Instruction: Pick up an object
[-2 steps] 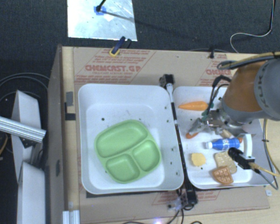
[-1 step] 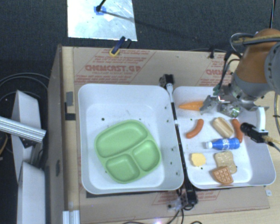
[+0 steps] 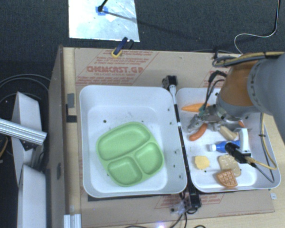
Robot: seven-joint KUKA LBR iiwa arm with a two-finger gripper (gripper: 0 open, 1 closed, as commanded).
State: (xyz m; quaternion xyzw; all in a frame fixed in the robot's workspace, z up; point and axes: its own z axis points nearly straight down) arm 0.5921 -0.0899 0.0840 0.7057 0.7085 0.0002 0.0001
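Risk first: crowded right bin, with toy food packed close, so a descending tool could nudge a neighbour, pinch two pieces, or slide off a rounded surface. Cannot tell how far open the tool stands, nor whether anything sits in its grip; dark metal parts blurred against the bin floor at about 9 o'clock from the wrist. Likely target judged to be the red-orange sausage, lying just beside the tool tip at its 6 o'clock; smooth, cylindrical, apt to roll. Orange carrot at the tool's 12 o'clock, tapered and slick. Further toward 4 o'clock: blue-and-white tube, round yellow chip, pale cracker, brown gridded waffle, flat and hard to get under. Loose cable draped near the bin's 3 o'clock wall, liable to snag. Left bin: green divided tray, glossy plastic, rounded compartments. Cardboard-covered tabletop beneath.
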